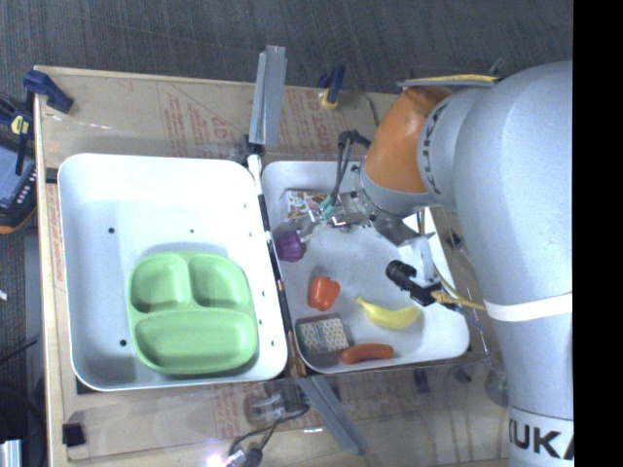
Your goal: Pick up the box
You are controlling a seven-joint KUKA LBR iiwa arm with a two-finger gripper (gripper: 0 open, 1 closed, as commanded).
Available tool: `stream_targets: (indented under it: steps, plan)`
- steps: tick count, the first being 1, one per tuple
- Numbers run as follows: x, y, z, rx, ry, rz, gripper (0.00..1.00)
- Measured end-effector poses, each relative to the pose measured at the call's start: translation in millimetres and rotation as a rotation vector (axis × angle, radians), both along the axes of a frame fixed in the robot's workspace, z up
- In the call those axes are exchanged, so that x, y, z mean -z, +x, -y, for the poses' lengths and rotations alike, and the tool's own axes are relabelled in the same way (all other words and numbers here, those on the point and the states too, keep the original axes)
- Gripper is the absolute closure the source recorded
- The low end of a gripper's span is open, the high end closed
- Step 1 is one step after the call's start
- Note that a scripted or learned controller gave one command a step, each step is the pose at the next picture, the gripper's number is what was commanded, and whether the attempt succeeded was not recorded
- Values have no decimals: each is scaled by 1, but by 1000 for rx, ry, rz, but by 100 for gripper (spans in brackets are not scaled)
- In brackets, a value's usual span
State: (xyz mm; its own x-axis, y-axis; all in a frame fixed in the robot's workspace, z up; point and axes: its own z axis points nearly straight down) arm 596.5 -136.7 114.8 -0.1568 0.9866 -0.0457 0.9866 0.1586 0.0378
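Gripper (326, 212) sits at the right bin's (448, 343) eleven o'clock, over the box (305, 202); its opening cannot be told.

Scene is viewed from one fixed cam above the bench (175, 100), angled down at a slant. Both white bins are taken in: left bin (88, 193) at frame centre-left, right bin (448, 337) at centre. Arm (506, 193) is seen close up, filling the right side, top to bottom.

Box (305, 203) half hidden beneath the arm's wrist (365, 207); pincer tips lost in the clutter there.
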Motion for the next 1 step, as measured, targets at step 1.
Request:
stream_targets:
  steps: [1]
  plan:
    - [16, 35, -14, -70, 38, -46, 0]
